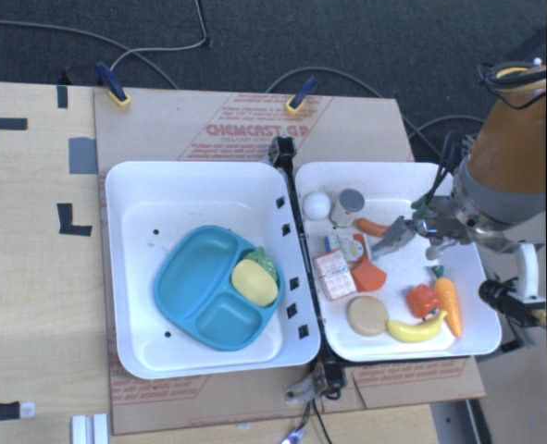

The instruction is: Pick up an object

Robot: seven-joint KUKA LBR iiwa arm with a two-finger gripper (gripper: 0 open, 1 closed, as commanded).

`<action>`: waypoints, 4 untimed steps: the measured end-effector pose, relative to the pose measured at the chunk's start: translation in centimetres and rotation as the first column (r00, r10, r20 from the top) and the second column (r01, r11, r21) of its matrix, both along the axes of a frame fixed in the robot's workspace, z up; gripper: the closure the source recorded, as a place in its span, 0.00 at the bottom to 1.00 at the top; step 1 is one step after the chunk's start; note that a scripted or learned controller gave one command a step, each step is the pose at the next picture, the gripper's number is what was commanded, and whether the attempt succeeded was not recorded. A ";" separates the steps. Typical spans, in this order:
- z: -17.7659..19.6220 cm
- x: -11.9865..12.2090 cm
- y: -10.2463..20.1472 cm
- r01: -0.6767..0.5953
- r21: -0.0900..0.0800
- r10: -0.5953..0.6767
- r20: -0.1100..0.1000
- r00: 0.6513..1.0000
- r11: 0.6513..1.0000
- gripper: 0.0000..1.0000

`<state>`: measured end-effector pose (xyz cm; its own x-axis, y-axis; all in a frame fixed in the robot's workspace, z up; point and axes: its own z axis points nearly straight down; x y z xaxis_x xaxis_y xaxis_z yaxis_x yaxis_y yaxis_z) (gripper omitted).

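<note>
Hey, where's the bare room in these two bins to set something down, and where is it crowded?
The left bin has bare floor along its far side and left side, around the blue tray. The right bin is crowded: carton, banana, carrot and more. Its barest strip runs along the far wall, right of the grey can, near the gripper.

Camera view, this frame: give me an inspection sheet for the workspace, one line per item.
Surface: cardboard sheet on a wooden bench, held by two clamps, bearing the left bin and right bin.
Job's things: right bin holds a banana, carrot, red pepper, tan disc, white ball, grey can and small packets.
Clutter: left bin holds a blue divided tray with a yellow lemon on it.
Grippers: gripper over the right bin, grasping nothing.
Cables: black cable on the floor.
Surroundings: dark carpet.
</note>
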<state>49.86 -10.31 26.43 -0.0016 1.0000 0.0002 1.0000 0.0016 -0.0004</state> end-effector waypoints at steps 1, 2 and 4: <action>-8.8 5.5 0.4 0.000 0.000 0.000 -0.003 1.000 1.000 0.00; -16.7 8.6 -3.6 0.002 -0.001 -0.001 0.010 1.000 1.000 0.00; -15.7 8.6 -3.4 0.000 0.002 0.000 0.008 1.000 1.000 0.00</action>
<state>58.50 -13.71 10.73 -0.0014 1.0000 0.0023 1.0000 0.0014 0.0080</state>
